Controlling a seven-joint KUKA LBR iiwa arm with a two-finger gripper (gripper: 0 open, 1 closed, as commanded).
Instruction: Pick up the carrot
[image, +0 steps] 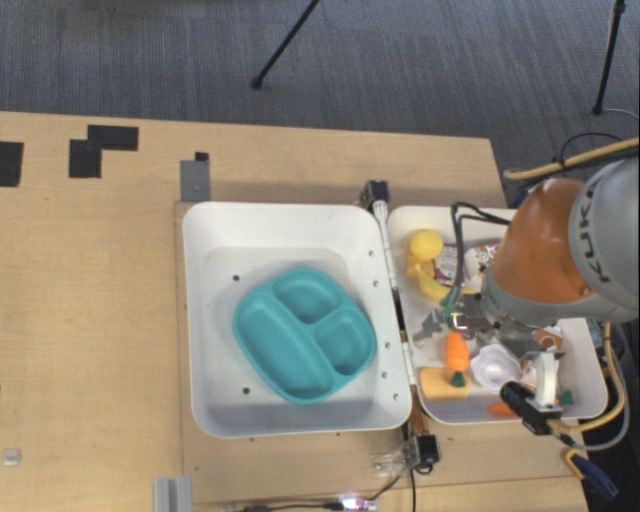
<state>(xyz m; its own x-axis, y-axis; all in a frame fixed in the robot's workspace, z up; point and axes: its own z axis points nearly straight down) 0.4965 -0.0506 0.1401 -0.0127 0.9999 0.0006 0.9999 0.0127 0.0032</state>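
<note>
In the camera view, everything is placed relative to the right bin (596, 398), the one the arm (545, 255) reaches over. The carrot (457, 354) is seen lying in the near-left part of that bin, with its long axis running roughly from the far side toward the near side and its green end nearest the camera. It rests just beside a yellow block (441, 384), which sits at the bin's near-left corner. A yellow banana-like toy (427, 262) is found toward the bin's far-left corner.

The gripper (462, 322) is seen just above the carrot's far end, hung low under the orange wrist band. How far the claw stands open cannot be told, and nothing is visibly gripped. The carrot is judged to lie immediately camera-ward of the claw, so a short shift along the carrot's axis would be needed.
</note>
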